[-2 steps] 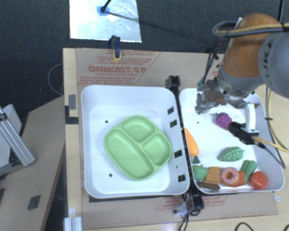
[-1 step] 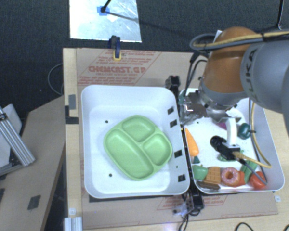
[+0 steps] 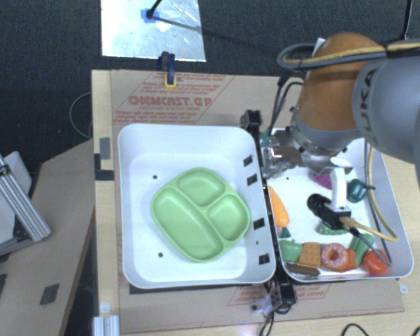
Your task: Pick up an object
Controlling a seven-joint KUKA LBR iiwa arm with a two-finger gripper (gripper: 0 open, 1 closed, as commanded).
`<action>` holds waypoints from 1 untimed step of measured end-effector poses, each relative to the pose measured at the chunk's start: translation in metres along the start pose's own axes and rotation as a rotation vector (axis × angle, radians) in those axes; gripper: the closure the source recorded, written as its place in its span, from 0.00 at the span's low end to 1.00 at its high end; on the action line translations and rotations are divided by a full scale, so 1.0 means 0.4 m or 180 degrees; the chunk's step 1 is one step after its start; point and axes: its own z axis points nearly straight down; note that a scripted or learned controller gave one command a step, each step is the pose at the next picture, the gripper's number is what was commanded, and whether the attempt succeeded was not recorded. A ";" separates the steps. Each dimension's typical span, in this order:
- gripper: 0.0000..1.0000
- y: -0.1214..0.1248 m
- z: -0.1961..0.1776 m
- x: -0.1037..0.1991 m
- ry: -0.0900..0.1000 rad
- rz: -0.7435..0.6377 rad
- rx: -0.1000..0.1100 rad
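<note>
My gripper [image 3: 285, 157] hangs low over the far left part of the right bin [image 3: 399, 252], under the grey and orange wrist, which hides much of it. Loose toys lie in that bin. An orange carrot [image 3: 278, 207] rests along the left wall, just in front of the gripper. A pink piece [image 3: 323, 180] and a teal piece [image 3: 355, 187] peek out beside the wrist. Along the front lie a green piece [image 3: 290, 249], a tan waffle [image 3: 309, 255], a pink-iced donut [image 3: 334, 256] and a red piece [image 3: 375, 261]. I see nothing held.
The left bin [image 3: 143, 159] holds a green divided plate [image 3: 199, 214] in its middle. A ridge with black clips [image 3: 255, 201] separates the two bins. The arm's bulk covers the back of the right bin.
</note>
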 end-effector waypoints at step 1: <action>1.00 0.016 0.019 -0.041 -0.0005 0.0020 0.0002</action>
